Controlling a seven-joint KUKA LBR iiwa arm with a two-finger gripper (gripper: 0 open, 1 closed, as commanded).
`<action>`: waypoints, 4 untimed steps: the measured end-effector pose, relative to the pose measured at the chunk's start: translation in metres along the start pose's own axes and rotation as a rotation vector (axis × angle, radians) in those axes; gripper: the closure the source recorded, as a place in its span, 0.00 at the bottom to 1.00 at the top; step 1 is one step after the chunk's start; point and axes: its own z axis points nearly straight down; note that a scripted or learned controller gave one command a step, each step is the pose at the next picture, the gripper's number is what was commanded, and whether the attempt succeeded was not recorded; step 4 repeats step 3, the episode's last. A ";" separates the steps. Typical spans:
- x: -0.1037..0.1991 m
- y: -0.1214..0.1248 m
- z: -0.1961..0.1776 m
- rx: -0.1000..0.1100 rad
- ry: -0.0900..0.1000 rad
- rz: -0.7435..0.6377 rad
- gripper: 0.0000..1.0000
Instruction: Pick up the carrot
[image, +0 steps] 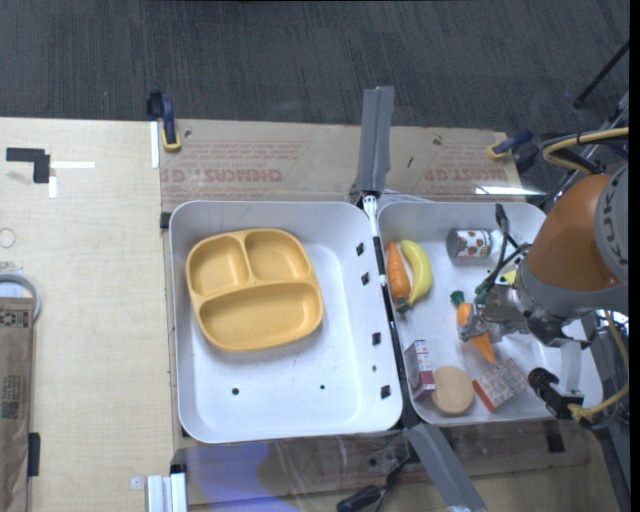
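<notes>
down in the right white bin (445, 415), the gripper (478, 325) sits low over a small orange carrot with a green top (466, 318), which lies mid-bin; whether the pincer is apart or clamped on it, i cannot tell. a longer orange carrot (398, 272) lies against the bin's left wall, touching a yellow banana (418, 268). a small can (470, 243) lies near the far wall. a yellow three-compartment plate (256, 288) rests in the left white bin (290, 400).

the grey arm (575, 250) reaches in from the right, wrist bent down, its gripper (478, 325) lowered.
</notes>
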 end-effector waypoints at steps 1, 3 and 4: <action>0.000 0.000 0.000 0.000 0.000 -0.001 0.00; 0.068 -0.021 -0.150 -0.004 -0.002 0.082 1.00; 0.068 -0.021 -0.150 -0.004 -0.002 0.082 1.00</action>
